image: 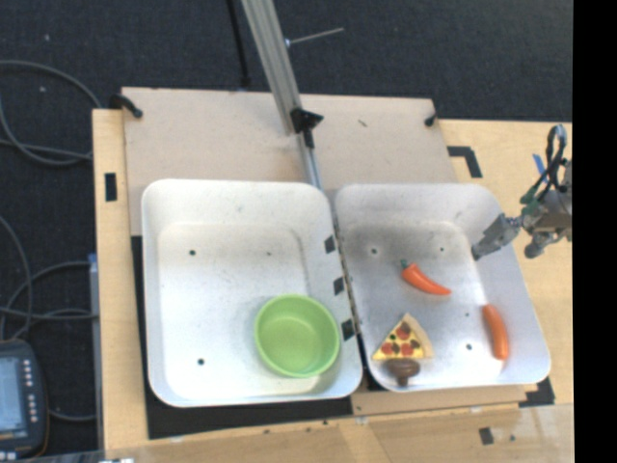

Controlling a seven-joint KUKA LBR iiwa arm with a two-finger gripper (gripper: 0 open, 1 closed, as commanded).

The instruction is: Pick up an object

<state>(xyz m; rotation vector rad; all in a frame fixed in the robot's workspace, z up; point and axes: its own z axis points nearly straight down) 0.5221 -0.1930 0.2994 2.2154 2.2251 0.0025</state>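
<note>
Pale wooden bench (241, 143), dark floor around. We log the gripper (540, 225) at the right white bin's (386, 210) right rim; finger state unreadable, nothing visibly held. Approach step. Nearest: orange toy chilli pepper (425, 279), mid-bin; next move calls for descent over it.

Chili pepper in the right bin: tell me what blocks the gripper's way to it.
Nothing visible. The gripper sits at the right bin's upper right rim, and bare white floor lies between it and the chili pepper.
</note>
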